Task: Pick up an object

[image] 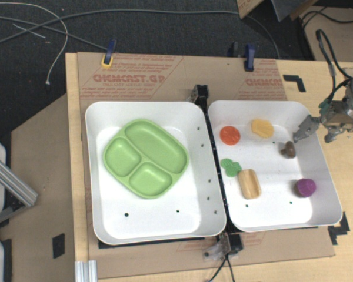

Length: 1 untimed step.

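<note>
Bench [165,69] being covered by printed cardboard, clamped at far edge; dark carpet beyond. Gripper [317,131] being held open, empty, over right bin [270,213] right edge.

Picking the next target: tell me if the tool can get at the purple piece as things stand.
Probably yes. The purple piece lies alone near the right bin's right wall, with nothing on it or touching it. The tool hangs over the same bin, above its far right corner, so its way looks free.

The gripper [317,133] is a small grey metal assembly with two slim grey fingers [303,128], teal fittings on its body, and dark cables looping above it.
</note>
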### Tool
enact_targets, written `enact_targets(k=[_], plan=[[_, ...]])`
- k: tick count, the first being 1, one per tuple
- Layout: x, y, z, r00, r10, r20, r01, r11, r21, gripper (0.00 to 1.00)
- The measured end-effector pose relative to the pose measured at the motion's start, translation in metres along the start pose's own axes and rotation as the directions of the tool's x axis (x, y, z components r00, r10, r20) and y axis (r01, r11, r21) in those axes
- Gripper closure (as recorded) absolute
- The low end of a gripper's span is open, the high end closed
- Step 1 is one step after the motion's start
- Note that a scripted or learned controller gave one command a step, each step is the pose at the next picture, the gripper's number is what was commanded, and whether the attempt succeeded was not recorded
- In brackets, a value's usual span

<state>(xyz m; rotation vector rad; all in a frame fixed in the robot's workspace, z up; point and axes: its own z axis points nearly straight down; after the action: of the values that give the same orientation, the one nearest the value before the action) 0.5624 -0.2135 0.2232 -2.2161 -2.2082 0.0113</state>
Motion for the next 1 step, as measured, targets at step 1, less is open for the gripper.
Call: enact_targets(k=[1], plan=[[0.0008, 0.0029, -0.0081, 1.000, -0.004, 0.004, 0.004, 1.000, -0.014, 0.00]])
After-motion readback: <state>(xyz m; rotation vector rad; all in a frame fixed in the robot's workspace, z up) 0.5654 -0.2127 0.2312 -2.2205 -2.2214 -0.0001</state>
